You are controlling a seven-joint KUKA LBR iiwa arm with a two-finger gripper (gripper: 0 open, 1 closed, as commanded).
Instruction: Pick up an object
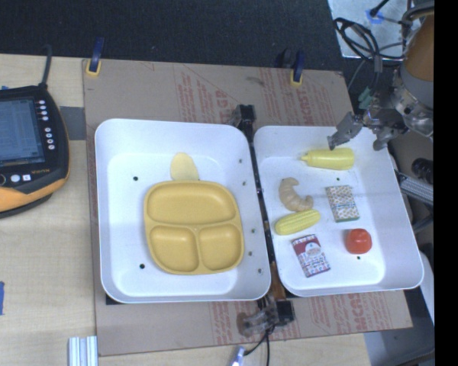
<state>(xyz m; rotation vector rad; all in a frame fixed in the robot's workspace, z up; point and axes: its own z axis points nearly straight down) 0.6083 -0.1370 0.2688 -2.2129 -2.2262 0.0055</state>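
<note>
My gripper (362,134) hangs over the far edge of the right bin (412,269), its fingers spread open with nothing between them. Just below and left of it lies a yellow squeeze bottle (330,158). Further down the bin I see a tan croissant-like piece (294,194), a yellow corn cob (297,222), a small patterned packet (341,203), a red tomato (358,240) and a red-and-white carton (311,255). The left bin (118,204) holds a yellow divided plate (192,226) and a pale yellow piece (184,165) behind it.
A tablet controller (19,147) rests at the left of the bench. Blue clamps (95,56) hold the cardboard sheet at the back. Cables (362,36) hang by the arm at the upper right.
</note>
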